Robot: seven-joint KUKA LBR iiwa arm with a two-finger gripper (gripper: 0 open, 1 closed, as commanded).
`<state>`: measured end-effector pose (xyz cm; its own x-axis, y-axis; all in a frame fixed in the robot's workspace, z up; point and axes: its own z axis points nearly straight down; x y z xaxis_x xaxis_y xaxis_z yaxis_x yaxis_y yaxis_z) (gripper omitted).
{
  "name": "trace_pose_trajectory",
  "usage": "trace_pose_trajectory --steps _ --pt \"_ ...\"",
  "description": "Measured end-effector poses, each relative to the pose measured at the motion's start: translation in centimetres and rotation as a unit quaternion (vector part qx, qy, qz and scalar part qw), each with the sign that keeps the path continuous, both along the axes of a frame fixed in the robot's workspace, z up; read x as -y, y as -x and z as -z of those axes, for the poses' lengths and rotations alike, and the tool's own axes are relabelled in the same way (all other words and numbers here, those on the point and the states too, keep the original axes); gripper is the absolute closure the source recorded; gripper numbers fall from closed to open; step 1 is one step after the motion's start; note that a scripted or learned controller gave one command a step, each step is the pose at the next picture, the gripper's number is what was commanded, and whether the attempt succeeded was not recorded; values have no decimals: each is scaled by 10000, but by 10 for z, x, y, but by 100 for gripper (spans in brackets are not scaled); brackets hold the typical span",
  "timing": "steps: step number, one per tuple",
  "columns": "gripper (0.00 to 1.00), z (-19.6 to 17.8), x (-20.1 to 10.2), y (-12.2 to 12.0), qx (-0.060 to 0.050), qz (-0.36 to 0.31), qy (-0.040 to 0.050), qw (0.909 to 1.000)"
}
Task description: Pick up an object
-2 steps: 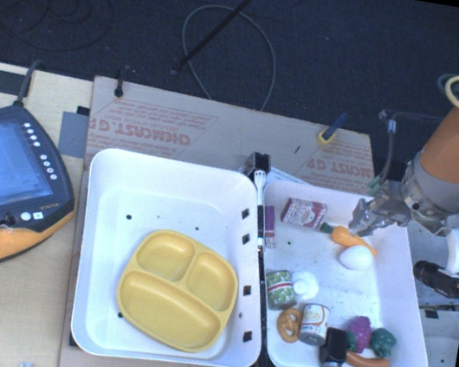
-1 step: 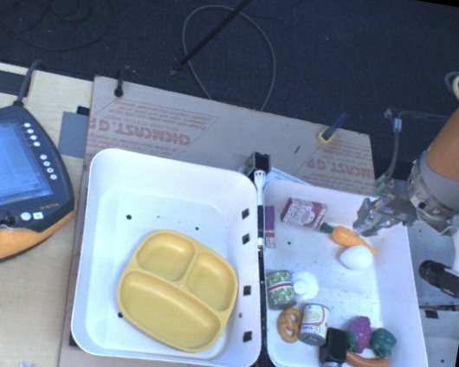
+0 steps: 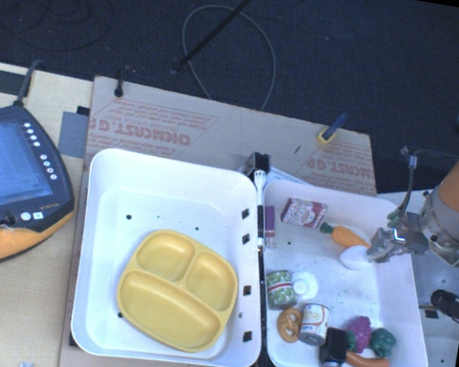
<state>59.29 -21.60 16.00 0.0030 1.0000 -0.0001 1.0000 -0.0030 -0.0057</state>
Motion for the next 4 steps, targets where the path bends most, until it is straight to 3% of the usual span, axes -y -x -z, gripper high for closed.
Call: trace_pose_trajectory --steps 1,2,3,4 --pt "100 -20 -59 4 17 -36 -14 10000" --pt "100 -63 -18 -24 47 -12 12 10000" --pt "100 -54 -87 -46 22 -45 -10 10000" --pt "100 -37 -13 27 -6 12 -3 10000"
